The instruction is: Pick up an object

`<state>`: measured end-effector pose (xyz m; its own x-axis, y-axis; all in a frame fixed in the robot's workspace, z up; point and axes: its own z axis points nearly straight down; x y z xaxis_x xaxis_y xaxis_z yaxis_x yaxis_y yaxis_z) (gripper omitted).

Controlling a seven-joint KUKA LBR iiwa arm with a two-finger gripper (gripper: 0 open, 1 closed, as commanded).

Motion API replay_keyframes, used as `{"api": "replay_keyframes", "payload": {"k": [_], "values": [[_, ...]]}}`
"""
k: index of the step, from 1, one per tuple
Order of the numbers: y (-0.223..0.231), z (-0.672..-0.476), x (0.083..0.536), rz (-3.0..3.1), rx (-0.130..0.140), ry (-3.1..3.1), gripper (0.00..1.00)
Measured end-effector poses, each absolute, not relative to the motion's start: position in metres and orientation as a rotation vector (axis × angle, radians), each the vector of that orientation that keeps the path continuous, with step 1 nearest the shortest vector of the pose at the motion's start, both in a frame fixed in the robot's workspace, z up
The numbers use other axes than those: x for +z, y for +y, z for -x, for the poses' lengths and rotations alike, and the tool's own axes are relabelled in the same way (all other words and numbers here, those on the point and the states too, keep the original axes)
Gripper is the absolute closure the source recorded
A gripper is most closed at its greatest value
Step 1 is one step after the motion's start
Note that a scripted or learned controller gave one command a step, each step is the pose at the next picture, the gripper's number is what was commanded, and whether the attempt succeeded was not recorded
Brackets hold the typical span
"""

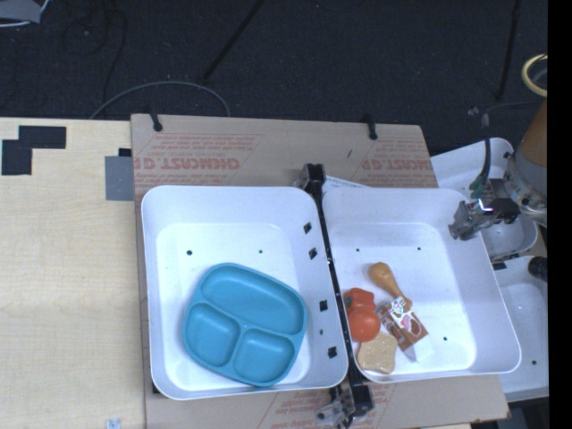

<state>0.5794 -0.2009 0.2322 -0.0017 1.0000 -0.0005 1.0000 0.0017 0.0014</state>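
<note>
We see the tool (466,220) at the right white bin's (465,275) rim; we cannot tell its grip. A red toy tomato (362,317) sits near the bin's front, beside a tan drumstick (388,281).

2 white bins sit side by side on the desk (63,266). The left bin (165,213) holds a blue divided tray (243,323). The right bin (465,275) holds a tan drumstick-shaped toy (387,279), a red toy (362,316), a brown packet (407,323) and a beige piece (379,354). The hand (466,216) hangs over the right bin's right rim.
</note>
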Motion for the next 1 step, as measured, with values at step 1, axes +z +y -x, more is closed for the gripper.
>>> {"api": "replay_keyframes", "payload": {"k": [1], "values": [[-0.1515, -0.59, 0.2302, -2.218, 0.0, 2.229, 1.0]]}}
